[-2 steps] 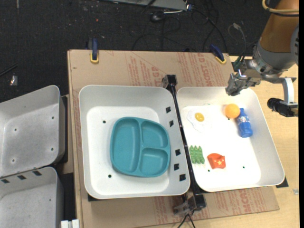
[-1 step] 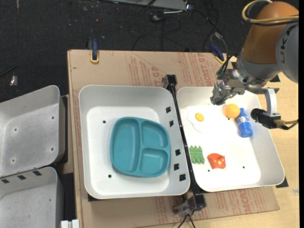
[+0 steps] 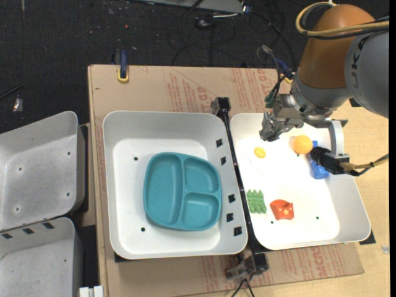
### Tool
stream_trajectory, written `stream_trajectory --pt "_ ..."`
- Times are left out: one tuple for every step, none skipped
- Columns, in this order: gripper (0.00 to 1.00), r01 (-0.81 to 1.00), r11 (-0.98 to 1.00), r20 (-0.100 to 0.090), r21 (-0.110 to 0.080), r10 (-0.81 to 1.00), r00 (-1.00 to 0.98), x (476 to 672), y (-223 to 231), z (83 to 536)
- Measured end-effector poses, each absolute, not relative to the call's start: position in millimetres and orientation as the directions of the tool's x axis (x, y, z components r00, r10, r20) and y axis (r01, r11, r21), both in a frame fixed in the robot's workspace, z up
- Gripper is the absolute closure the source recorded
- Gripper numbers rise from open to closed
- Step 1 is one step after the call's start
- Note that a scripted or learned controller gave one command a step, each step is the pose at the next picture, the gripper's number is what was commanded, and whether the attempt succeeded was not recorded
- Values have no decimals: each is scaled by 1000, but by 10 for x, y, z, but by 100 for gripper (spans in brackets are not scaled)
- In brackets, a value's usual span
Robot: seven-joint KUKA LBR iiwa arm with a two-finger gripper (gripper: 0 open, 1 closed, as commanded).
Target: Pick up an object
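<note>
Jaws (image 3: 271, 133): hung low over the far-left corner of the right bin (image 3: 346, 224), pointing down; spread not discernible, dark metal merging against the bin wall; nothing seen between them.

Nearest candidate: small yellow piece (image 3: 260, 153), lying on the bin floor just in front of and slightly left of the jaws, apart from them. Roughly round, no clear long axis.

Next: orange ball (image 3: 302, 144), to the jaws' right, near, partly against a blue item (image 3: 319, 167); blue item's shape hard to read, overlapped by a black fitting and cable.

Further out: green ridged piece (image 3: 257, 201) and red piece (image 3: 283, 210), side by side near the front of the same bin, well apart from the jaws.

Left bin (image 3: 117, 190): teal divided plate (image 3: 182, 190), three compartments, across the divider.

Judgement: a short drop forward-left would serve the yellow piece.

Obscured: wrist and upper arm cover the bin's far edge.
</note>
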State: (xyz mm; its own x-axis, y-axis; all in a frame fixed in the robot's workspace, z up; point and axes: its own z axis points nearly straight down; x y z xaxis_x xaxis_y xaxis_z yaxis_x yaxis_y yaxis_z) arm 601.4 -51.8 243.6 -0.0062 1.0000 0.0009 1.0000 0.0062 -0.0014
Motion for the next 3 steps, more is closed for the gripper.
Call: stream_trajectory --pt "100 1000 7 2 -2 1000 -7 5797 0 2506" --pt "100 1000 7 1 -3 1000 -7 5621 494 2351" --pt "100 1000 7 1 -2 1000 -7 5467 939 2419"
